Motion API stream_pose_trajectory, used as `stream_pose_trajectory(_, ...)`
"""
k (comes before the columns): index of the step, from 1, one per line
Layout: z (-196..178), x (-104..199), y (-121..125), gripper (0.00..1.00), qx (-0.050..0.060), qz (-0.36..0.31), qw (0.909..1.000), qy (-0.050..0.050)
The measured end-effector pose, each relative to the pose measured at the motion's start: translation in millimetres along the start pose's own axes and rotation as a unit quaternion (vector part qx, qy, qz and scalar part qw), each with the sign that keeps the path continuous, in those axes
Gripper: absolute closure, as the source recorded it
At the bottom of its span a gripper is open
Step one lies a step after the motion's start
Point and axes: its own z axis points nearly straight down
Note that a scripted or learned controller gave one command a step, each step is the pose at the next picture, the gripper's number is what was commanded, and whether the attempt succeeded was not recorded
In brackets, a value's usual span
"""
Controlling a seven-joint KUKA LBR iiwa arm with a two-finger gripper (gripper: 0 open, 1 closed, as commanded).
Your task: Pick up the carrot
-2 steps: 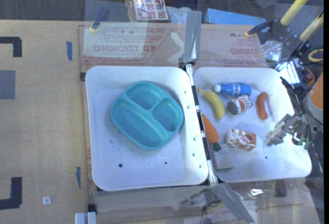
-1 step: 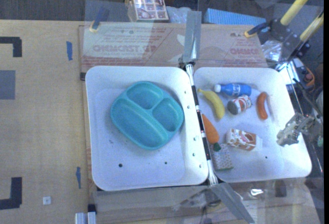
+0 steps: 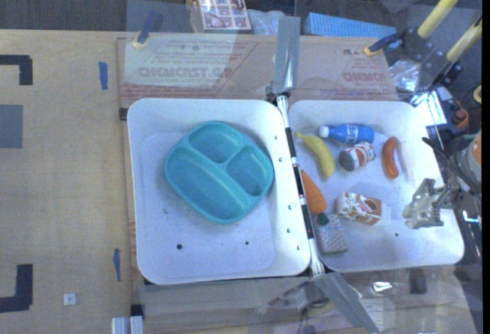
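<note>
Carrot (image 3: 312, 194) well apart from tool (image 3: 426, 204)

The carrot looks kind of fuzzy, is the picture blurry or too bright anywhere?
In the camera view, the carrot is soft-edged but easy to tell by its orange; the whole picture is a little blurry; the white bins look bright and washed out; the claw is a smeary grey shape at the right bin's edge.
</note>
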Motion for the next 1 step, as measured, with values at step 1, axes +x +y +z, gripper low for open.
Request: stream_pose_trajectory(1, -14.8, -0.4, -0.1, 1.00, 0.000, -0.207, 0.9783, -0.002)
